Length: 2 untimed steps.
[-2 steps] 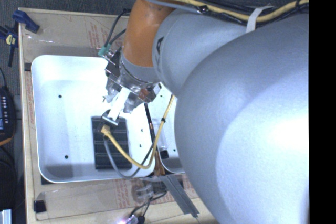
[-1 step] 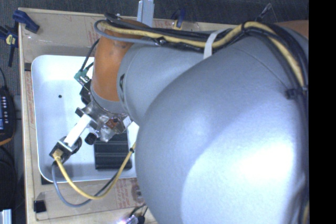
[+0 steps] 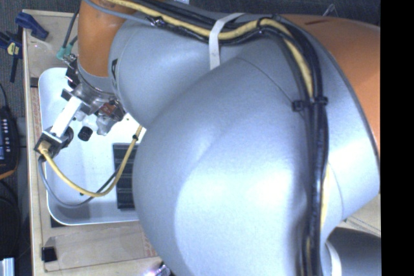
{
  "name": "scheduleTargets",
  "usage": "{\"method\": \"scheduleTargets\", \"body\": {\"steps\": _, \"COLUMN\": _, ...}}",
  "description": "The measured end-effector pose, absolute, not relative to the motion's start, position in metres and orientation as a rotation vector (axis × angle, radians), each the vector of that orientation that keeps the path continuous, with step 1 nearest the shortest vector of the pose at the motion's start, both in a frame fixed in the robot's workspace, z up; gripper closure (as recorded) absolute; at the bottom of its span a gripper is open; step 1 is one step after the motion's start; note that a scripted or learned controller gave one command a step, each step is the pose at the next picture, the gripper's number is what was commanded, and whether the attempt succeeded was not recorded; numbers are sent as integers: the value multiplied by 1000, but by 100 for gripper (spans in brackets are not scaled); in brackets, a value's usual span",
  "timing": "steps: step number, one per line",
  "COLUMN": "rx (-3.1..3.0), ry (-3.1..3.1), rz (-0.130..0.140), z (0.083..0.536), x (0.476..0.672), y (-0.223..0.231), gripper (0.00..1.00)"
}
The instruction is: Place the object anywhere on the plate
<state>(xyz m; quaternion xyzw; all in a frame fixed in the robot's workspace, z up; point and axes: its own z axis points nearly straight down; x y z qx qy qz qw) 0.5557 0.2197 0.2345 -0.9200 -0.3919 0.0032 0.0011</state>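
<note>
Wooden worktop (image 3: 90,245), shallow white bin (image 3: 83,163): dark ridged rectangular block (image 3: 123,179), probably the object, lies just near-right of the gripper (image 3: 96,118), long axis near-to-far; its grip state cannot be told.

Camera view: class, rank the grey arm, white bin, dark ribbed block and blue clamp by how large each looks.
1. grey arm, by far, though nearest the camera.
2. white bin, partly hidden under the arm.
3. dark ribbed block.
4. blue clamp.
</note>
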Motion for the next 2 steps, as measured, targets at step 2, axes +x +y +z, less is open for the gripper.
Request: {"method": "scheduleTargets", "body": {"steps": 2, "rx": -2601, "ry": -1759, "rz": 11, "z": 232, "x": 562, "y": 193, "gripper": 100}}
